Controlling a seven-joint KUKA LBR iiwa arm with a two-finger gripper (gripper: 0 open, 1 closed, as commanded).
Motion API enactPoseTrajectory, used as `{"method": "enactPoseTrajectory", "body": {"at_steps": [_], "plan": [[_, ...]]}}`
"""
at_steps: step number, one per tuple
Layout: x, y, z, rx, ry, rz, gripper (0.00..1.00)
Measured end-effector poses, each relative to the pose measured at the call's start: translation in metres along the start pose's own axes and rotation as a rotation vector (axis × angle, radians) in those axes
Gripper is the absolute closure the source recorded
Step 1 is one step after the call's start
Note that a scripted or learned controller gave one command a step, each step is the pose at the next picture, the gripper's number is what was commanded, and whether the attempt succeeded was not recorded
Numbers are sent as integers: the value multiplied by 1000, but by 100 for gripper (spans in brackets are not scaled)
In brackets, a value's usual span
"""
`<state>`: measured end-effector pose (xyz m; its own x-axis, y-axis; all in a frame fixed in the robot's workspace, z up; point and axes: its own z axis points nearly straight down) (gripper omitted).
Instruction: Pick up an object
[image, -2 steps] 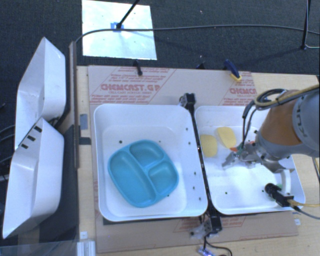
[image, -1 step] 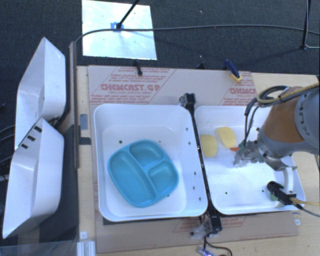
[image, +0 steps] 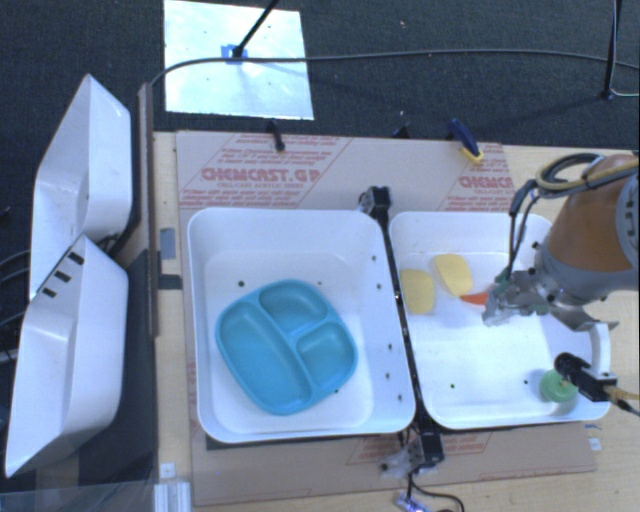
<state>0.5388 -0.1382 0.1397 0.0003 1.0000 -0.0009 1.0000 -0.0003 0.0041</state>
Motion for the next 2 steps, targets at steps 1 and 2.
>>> {"method": "enactPoseTrajectory", "body": {"at_steps": [1,2], "plan": [[-2,-5,-60,0,0,-1,100],[0,-5,-123,-2,0,-1,100]]}}
